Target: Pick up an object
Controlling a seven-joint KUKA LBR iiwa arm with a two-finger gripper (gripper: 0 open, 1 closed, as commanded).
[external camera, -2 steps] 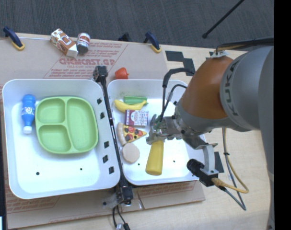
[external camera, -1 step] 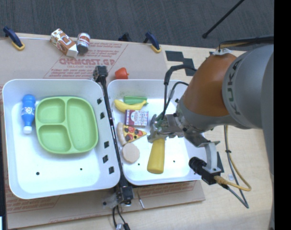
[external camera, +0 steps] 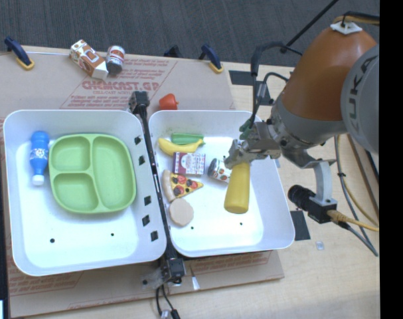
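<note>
2 white bins [external camera: 274, 228] side by side; yellow mustard bottle [external camera: 238, 189] in right bin, top end at gripper [external camera: 244, 155] — grasp underway, apparently. Finger spread, hold: cannot tell. Next — straight lift, clear of small can [external camera: 219, 171].

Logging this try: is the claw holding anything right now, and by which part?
Cannot tell. The claw sits at the yellow bottle's top end, but its grip there is hidden.

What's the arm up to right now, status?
End effector over right bin, at yellow bottle's top. Grip state unclear. Small can close beside.
</note>
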